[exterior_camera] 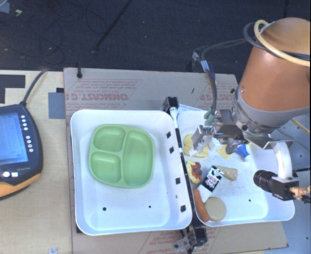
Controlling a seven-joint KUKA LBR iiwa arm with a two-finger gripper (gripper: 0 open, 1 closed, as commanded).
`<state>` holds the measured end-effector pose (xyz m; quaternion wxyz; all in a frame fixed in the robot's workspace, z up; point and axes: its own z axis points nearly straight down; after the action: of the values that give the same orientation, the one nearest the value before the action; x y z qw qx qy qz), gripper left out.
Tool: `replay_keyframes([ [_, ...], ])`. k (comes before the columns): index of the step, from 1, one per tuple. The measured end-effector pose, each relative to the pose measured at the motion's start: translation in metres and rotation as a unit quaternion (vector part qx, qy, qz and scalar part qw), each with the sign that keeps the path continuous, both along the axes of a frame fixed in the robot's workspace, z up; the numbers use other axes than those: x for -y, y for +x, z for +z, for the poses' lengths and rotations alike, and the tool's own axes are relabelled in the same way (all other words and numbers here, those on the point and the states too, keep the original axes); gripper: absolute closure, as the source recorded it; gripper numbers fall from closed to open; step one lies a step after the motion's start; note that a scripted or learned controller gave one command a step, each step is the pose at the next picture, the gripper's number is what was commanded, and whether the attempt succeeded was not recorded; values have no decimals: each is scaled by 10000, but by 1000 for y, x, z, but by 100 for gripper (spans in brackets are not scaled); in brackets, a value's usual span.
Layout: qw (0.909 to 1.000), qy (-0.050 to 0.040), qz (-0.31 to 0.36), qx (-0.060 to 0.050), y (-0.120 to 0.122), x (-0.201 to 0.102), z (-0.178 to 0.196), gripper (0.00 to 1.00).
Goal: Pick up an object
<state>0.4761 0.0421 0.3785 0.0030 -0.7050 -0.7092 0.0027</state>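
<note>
Small objects lie in the right white bin: a black-and-white printed box, a round tan disc, an orange sausage-shaped piece, a blue piece. The claw hangs above the bin's upper left; its opening cannot be told. A green sectioned plate occupies the left white bin.

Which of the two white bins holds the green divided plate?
The left bin holds the green divided plate. The right bin has small mixed items instead, such as a round tan disc, and the gripper is above it.
</note>
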Motion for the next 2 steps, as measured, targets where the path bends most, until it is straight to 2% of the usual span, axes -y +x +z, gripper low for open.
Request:
replay_keyframes([
  [1,10000,-13,-8,-76,-4,-73,-162,0],
  [2,10000,-15,-25,-36,-3,-76,-234,0],
])
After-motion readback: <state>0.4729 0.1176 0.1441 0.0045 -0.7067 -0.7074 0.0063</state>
